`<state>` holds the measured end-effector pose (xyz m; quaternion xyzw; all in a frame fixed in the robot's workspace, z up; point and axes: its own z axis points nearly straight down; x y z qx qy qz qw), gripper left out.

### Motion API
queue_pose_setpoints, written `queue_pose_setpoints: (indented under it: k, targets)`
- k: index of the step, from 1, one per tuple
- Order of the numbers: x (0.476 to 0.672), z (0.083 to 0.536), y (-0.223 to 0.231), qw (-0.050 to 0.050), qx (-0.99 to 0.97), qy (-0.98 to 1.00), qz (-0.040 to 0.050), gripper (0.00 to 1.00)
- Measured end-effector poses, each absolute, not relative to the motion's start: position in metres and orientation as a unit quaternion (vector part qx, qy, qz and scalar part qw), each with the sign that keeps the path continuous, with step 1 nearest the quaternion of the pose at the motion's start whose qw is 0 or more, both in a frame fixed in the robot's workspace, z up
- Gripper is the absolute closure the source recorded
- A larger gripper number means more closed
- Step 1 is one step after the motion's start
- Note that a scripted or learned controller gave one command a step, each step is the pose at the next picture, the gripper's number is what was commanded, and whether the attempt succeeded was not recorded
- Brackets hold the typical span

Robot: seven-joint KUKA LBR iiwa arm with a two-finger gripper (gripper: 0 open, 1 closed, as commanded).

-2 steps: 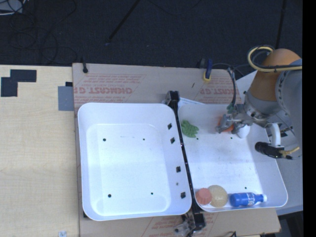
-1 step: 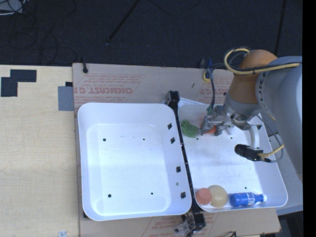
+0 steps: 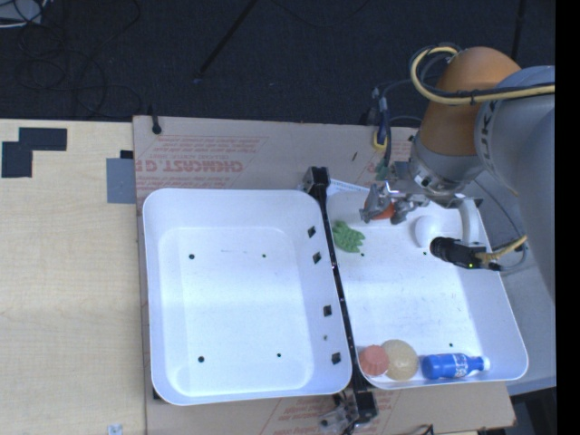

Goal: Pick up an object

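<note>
- The arm (image 3: 480,107) reaches over the right bin (image 3: 507,333), its end effector (image 3: 385,208) low at the bin's far end; something orange shows at its tip (whether gripped, and how the end effector is set, cannot be told).
- A green toy (image 3: 348,236) lies just left of it, by the divider.
- A red disc (image 3: 372,361), tan ball (image 3: 400,359) and blue bottle (image 3: 452,366) line the near wall.
- The left bin (image 3: 163,333) sits alongside on the desk (image 3: 63,288).

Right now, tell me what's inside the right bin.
The right bin holds a green item, a red disc, a tan ball and a blue bottle. The pincer covers its far corner, with something orange between its fingers.
</note>
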<state>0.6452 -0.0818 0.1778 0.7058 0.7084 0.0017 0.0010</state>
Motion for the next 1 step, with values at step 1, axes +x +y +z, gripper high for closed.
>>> queue_pose_setpoints:
  k: [1]
  targets:
    - [0.5740, 0.2716, -0.0749, -0.001, 0.708, 0.706, 0.0001, 1.00]
